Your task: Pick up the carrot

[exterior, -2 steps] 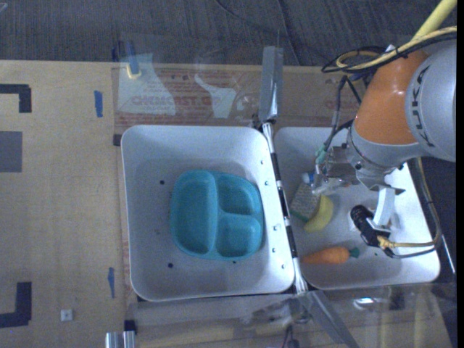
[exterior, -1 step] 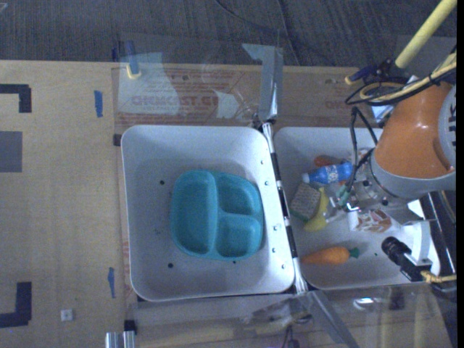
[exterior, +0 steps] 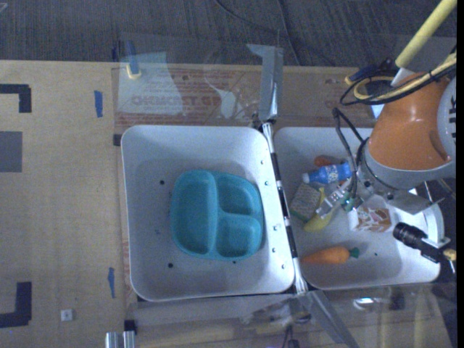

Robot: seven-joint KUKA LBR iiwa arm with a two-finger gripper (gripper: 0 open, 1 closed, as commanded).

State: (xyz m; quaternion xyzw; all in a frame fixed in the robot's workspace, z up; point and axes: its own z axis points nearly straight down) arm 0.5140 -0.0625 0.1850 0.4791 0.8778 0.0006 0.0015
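The tabletop point(exterior: 58, 194) is pale wood with black corner marks and bits of blue tape, and it carries two shallow white bins side by side. The left bin point(exterior: 145, 158) holds a teal divided plate point(exterior: 216, 214) near its middle. The right bin point(exterior: 406, 267) holds the clutter. The arm point(exterior: 409, 133), grey with a broad orange band, reaches in over the right bin's far side. Its pincer point(exterior: 354, 198) sits low among the items there, but it is too small and crowded to say whether it is released or clenched; I cannot tell.

Under and beside it lie a blue bottle point(exterior: 328, 173) with a white label, a greenish packet point(exterior: 305, 201), a yellow piece like a banana point(exterior: 320, 220), and a small white-and-red carton point(exterior: 372, 219).

The carrot point(exterior: 330, 255), orange with a green stem end, lies flat on the bin floor near the front wall, apart from the pile and from the pincer. By my reading the pick is not yet made: approach, closing and lift all remain.

Faint reddish lettering shows on the clear sheet point(exterior: 174, 100) behind the bins, but it is not legible.
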